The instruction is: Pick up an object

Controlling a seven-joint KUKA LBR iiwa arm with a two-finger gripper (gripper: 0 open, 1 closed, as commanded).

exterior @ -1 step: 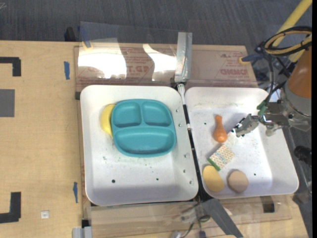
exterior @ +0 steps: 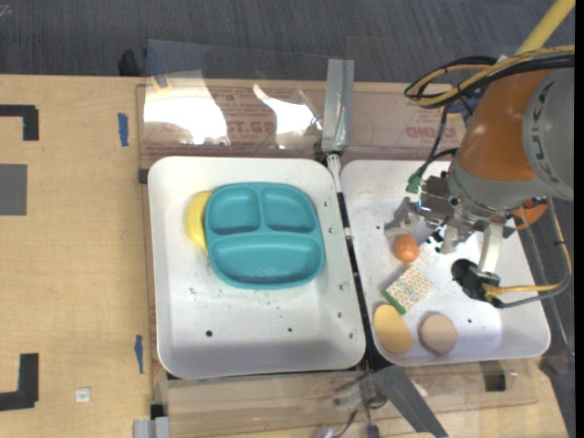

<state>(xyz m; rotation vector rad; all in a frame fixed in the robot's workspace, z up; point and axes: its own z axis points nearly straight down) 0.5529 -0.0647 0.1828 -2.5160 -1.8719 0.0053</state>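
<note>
I have the gripper (exterior: 422, 231) low over the right bin (exterior: 525, 331), right beside the small orange ball (exterior: 406, 247). This is the approach step, nothing lifted yet. Whether the hand is open or closed, or has hold of anything, I cannot tell from this angle. Near the bin's front edge lie 3 more things: a patterned card (exterior: 409, 289), a yellow lump (exterior: 393, 328) and a tan ball (exterior: 438, 332). Next, I judge, it must centre over the orange ball.

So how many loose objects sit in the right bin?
4: an orange ball under the end effector, a patterned card at centre, a yellow piece and tan ball at the front. The arm may hide more.
</note>
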